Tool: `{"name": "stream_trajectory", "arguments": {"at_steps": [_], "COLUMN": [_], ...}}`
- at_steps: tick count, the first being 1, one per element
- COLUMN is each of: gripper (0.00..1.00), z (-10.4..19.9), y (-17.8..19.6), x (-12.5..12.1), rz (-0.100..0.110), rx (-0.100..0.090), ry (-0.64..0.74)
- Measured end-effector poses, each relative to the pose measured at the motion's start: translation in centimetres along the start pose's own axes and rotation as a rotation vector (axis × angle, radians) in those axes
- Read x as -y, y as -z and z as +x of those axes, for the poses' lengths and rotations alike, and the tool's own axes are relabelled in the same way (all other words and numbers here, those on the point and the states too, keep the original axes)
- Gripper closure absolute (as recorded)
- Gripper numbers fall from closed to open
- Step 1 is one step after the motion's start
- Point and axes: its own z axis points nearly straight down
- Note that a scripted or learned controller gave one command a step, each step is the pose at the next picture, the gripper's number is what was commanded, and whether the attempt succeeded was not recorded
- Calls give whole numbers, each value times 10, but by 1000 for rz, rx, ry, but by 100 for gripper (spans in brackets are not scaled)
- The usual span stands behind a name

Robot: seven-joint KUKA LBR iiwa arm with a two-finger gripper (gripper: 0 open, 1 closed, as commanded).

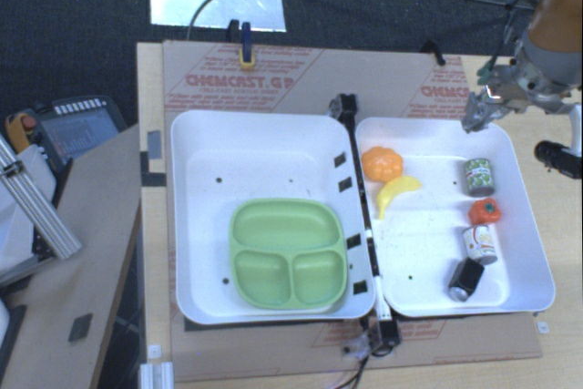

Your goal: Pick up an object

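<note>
Camera view, one entry per item.

Gripper [475, 118]: upper right of frame, over the far rim of the right bin [528, 196]; too small and blurred to tell how its fingers are set. Nothing visible between them. The arm is cut off by the right edge.

Right bin contents:
- Orange round fruit [383, 164], upper left of bin.
- Banana [397, 190], just below the fruit, touching or nearly so; long axis slants from lower left to upper right.
- Green can [478, 177], upper right of bin, label illegible.
- Tomato [485, 212], below the can.
- White can [480, 244], just below the tomato, tilted; print unreadable.
- Black cylinder [465, 279], lowest item, lying on its side, long axis running lower left to upper right.

Left bin [196, 196]: green divided plate [288, 252], three compartments, in its lower half.

Both bins sit on the counter [301, 73].
</note>
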Motion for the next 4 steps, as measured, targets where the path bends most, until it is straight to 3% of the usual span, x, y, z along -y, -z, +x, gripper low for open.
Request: {"name": "stream_trajectory", "arguments": {"at_steps": [1,3,4], "gripper": [100,100,100], "z": [61,154,205], "y": [-7,-8,-14], "x": [-2,7,28], "rz": [2,2,5], "rx": [-3,-3,-4], "ry": [5,4,5]}}
